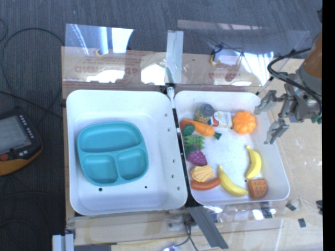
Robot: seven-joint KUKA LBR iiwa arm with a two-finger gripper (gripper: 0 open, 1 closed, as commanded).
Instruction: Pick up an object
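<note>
The bench (131,224) edge lay nearest, its near rim carrying metal brackets below the two bins. The left bin (94,101) held a teal tray (111,151) with three compartments, lying roughly central and slightly toward the near side. The right bin (230,97) held the toy food. Two bananas lay in its near right part: one (232,182) along the near side, the other (254,162) just right of it, running near to far. An orange pumpkin (244,122) sat at the far right, with a small white carton (223,119) just left of it and a grey round piece (205,110) further left. A carrot (197,127) lay slantwise by the left wall, green broccoli (192,140) near to it, purple grapes (197,156) nearer still. A yellow waffle-like piece (202,172) rested touching a red sausage (205,184) at the near left. A brown waffle (257,188) sat in the near right corner.

The gripper (273,119) hung over the right bin's far right rim, fingers apart, one (265,102) far and one (276,132) nearer, nothing between them. It stood just right of the pumpkin, apart from it.
</note>
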